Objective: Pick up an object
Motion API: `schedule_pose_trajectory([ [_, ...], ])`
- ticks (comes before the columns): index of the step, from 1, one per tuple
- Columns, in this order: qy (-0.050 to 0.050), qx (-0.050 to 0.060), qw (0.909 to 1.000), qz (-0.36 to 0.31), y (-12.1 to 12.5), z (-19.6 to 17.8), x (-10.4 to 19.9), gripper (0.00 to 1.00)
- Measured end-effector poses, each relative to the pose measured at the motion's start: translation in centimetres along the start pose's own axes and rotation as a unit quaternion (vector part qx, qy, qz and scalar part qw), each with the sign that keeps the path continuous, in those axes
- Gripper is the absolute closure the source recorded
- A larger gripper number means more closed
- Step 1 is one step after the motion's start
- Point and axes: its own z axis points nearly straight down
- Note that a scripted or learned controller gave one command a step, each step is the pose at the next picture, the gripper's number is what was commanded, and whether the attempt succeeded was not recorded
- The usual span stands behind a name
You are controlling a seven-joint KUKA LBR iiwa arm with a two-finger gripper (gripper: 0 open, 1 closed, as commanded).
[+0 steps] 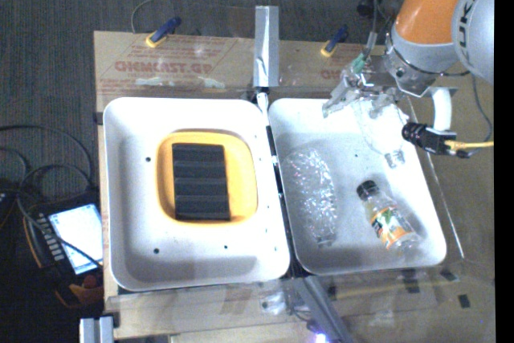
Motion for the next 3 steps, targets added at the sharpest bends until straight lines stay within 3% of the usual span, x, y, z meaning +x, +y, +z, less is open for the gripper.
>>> schedule_pose_trajectory([
  [1, -0.001, 0.0, 0.9998, -0.02, -3.6, 9.1, -5.9, 0.0],
  [2, 0.003, 0.0, 1.0, -0.002, -6.2, 14.4, -11.8, 0.0],
  [3, -0.006, -0.02, 0.999, -0.039, -10.5, 16.1, -10.9, 0.0],
])
